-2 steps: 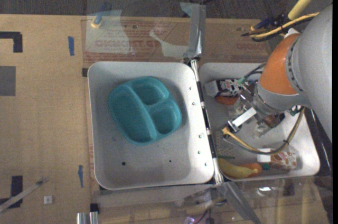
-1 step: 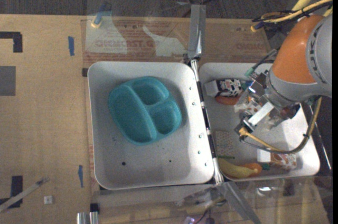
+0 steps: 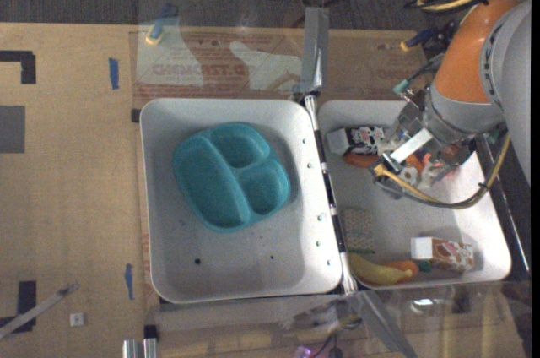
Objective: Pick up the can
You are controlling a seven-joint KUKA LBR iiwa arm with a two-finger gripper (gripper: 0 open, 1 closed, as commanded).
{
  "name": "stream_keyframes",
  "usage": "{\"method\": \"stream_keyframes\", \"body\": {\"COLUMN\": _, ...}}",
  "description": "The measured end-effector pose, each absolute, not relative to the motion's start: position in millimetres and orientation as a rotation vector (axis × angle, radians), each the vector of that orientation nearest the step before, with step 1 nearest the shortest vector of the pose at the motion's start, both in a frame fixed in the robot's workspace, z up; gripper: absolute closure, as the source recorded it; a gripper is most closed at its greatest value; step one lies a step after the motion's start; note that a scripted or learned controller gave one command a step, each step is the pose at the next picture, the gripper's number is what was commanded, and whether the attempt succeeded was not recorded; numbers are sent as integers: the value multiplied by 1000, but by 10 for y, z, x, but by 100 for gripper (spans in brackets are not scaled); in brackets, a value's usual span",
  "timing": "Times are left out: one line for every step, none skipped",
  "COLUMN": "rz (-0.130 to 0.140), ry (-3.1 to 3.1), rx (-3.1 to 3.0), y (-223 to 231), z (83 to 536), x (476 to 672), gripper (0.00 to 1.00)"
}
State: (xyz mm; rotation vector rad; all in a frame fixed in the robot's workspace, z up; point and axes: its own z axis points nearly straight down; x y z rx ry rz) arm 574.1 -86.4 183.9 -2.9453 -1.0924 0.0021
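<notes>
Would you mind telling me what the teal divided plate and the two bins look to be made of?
The plate looks like moulded plastic, matte: uniform teal colour, rounded compartment walls, no sharp glare. The left bin and the right bin look like smooth white plastic or coated sheet with rounded corners; the look leaves that open.

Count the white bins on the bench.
2. The left bin holds a teal divided plate; the right bin sits beside it under the arm.

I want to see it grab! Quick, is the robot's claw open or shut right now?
Gripper: cannot be told; it hangs over the right bin, near the can.
</notes>
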Motion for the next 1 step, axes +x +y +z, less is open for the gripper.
{"method": "stream_keyframes", "body": {"rz": -12, "ry": -1114, "rx": -2937, "y": -1079, "z": 887, "x": 4903, "gripper": 0}}
